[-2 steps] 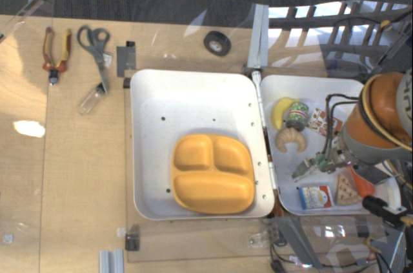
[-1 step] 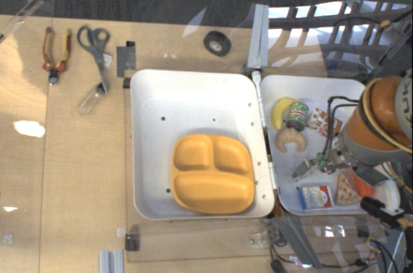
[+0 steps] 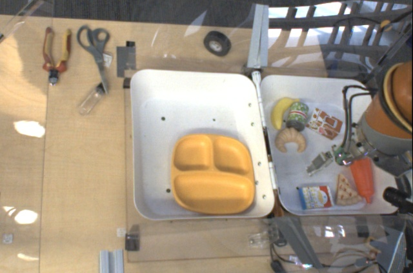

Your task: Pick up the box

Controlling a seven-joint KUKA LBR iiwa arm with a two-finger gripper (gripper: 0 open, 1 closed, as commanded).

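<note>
Box waiting at the right bin's front edge — gripper poised above the bin's middle.

Left to right: the yellow divided tray (image 3: 213,173) fills the left bin (image 3: 148,104); in the right bin (image 3: 271,181) the box (image 3: 315,197) lies flat beside a pizza slice (image 3: 347,190). The gripper (image 3: 324,161) hangs just behind it, whether spread or closed cannot be told — it should come down squarely over the box, clear of the slice.

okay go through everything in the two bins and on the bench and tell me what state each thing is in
yellow tray: upside up, compartments bare, in left bin.
box: lying flat, front of right bin, untouched.
gripper: low in right bin, above the box, nothing seen between its fingers.
croissant: lying loose.
banana: lying beside green can.
orange bottle: on its side.
scissors: shut, on bench.
pliers: shut, on bench.
</note>
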